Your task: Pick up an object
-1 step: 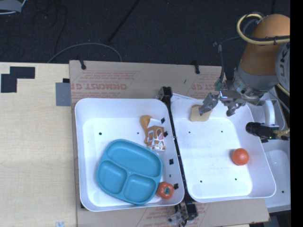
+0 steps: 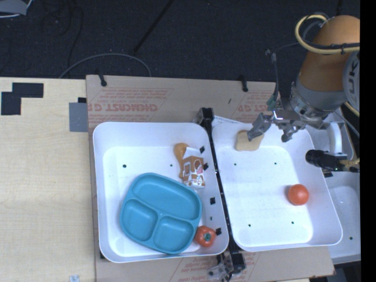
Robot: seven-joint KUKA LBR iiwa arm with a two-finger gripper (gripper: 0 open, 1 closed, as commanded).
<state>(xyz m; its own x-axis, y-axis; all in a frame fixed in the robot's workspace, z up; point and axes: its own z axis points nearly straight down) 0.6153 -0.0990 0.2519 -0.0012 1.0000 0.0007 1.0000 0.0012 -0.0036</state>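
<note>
The pincer [image 2: 272,129] hangs over the far edge of the right-hand bin [image 2: 329,228], its two fingers spread apart with nothing between them, one fingertip poised just beside and partly over a pale tan lump [image 2: 247,141] that lies against the bin's back wall. That lump is the nearest candidate for the pick: it sits just to the camera-left of the pincer and slightly toward the viewer. Well apart from the pincer, down the same bin toward the viewer, an orange-red ball [image 2: 298,194] rests alone on the white floor. Farther off, across the black divider [image 2: 214,175], the left-hand bin [image 2: 108,157] holds a blue compartment tray [image 2: 161,212], a small patterned carton [image 2: 193,173] leaning by an orange-brown piece [image 2: 180,151], and a red tomato-like fruit [image 2: 205,236] wedged at the tray's near corner. Both bins stand on a cardboard sheet [image 2: 153,101] laid over the tabletop [image 2: 41,187]. Judged from this position, a clean grasp would call for shifting the open fingers sideways until the lump is centred between them, then lowering fully before closing; the wall close behind leaves little room for the far finger, so a descent that clips the rim or pushes the lump against the wall looks like the main risk.
</note>
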